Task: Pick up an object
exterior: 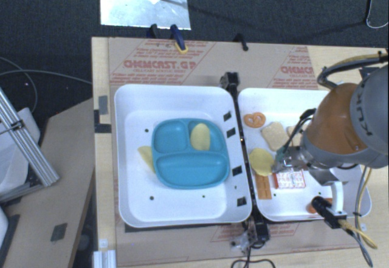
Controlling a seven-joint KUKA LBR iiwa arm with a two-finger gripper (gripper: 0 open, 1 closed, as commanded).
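Two white bins side by side on the tabletop [200, 57].

Left bin [130, 139], centre-left of frame: blue tray [182, 166] with a yellow lemon-like piece [200, 137] in its upper right compartment. A pale yellow scrap [146, 156] touches the tray's left edge.

Right bin [276, 98], centre-right: pretzel [254, 120] near the upper left corner, tan slice [275, 134] just below and right of it, yellow chip [261, 161] by the bin's left wall, orange strip [262, 186] below that, red-and-white card [290, 180] beside the strip.

Arm [340, 124] reaches in from the right edge and hangs over the right bin. Gripper [284, 160] sits low, right of the chip and above the card. Whether the grasping parts are spread or closed: cannot tell; wrist body hides them. Nothing visibly held.

Step, as judged: descent or approach onto a target in the right bin, likely the chip or the card. Grasp not confirmed.

Next move calls for settling squarely over one item, closing on it, then lifting straight up. Flat card and thin chip look hard to pinch; slip risk.
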